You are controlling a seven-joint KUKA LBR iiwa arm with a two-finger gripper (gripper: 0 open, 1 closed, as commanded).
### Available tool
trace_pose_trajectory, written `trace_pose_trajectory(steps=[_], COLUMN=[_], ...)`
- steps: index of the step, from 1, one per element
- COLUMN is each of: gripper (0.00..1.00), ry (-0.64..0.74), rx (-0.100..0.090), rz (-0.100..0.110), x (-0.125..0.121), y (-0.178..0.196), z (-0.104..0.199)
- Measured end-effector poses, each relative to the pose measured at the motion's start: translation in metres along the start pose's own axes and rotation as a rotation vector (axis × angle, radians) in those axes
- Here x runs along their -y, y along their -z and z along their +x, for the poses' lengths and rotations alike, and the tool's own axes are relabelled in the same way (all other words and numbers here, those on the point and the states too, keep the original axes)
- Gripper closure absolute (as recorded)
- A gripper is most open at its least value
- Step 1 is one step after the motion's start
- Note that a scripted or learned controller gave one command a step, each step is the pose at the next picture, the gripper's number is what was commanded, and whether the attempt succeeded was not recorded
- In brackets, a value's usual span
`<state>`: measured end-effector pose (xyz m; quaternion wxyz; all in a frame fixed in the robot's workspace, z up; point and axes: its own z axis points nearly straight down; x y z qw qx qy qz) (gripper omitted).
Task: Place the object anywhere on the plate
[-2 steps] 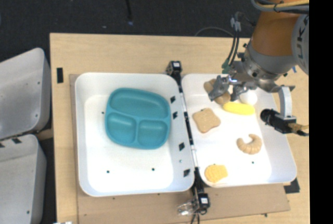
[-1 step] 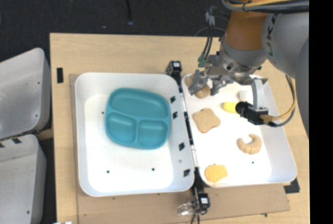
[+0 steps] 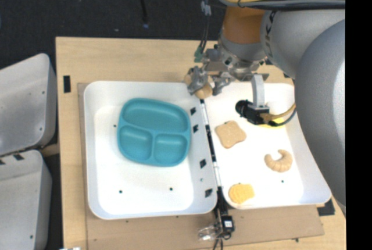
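A teal plate (image 3: 154,131) with three compartments lies in the left bin (image 3: 104,190). My gripper (image 3: 203,87) hangs over the divider between the two bins, at their far end, above and right of the plate. A small tan object (image 3: 203,92) sits between its fingers. In the right bin (image 3: 302,185) lie a toast slice (image 3: 231,134), a croissant (image 3: 279,160) and a round yellow cookie (image 3: 240,192).
The grey arm with its orange band (image 3: 256,4) covers the far right of the right bin. A black and yellow cable piece (image 3: 256,113) hangs over that bin. A small clip (image 3: 214,230) sits at the bench's front edge.
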<state>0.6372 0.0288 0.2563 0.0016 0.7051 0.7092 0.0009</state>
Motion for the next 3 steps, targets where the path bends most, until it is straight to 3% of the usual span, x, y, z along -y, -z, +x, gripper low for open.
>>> trace_pose_trajectory(steps=[1,2,3], gripper=[1.00,1.00,0.00], ry=[0.000,-0.002,-0.003], rx=[-0.001,0.000,0.001], rz=[0.001,0.001,0.002], x=[-0.034,-0.033,-0.033], y=[-0.010,-0.012,-0.012], z=[0.048,0.080,0.078])
